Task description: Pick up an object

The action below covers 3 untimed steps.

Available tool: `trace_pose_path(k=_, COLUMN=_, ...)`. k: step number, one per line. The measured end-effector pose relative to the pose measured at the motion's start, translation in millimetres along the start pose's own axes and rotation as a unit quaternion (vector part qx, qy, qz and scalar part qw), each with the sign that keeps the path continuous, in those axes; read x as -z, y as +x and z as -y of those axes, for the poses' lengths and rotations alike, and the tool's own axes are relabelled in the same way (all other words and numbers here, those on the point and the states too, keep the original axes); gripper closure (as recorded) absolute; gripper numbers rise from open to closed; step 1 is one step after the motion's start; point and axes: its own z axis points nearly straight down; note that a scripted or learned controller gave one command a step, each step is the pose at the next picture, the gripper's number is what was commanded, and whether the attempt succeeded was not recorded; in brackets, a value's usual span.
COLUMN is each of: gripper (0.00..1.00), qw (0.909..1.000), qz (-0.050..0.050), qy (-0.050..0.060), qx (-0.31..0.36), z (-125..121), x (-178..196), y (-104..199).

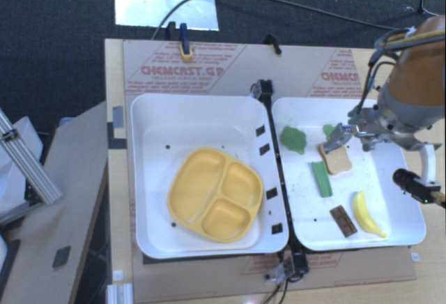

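Camera view: board (209, 65) reads "CHEMCAST" (red, printed twice).

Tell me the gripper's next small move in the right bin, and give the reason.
Probably a short descent onto the tan bread slice. The gripper sits just above the slice's upper edge in the right bin, nearer to it than to the green leafy piece, green stick, banana or brown bar. No item shows between its fingers, so nothing is held yet.

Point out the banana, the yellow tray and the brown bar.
banana (367, 215): camera view, middle of its curved body.
yellow tray (189, 183): camera view, floor of its large compartment.
brown bar (343, 220): camera view, its centre.
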Motion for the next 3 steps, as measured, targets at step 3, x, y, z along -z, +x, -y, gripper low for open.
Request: trace_pose_path(k=3, gripper=0.00, qw=1.0000, qz=0.000, qy=0.000, qx=-0.002, z=-2.6, x=-137.6, y=13.3)
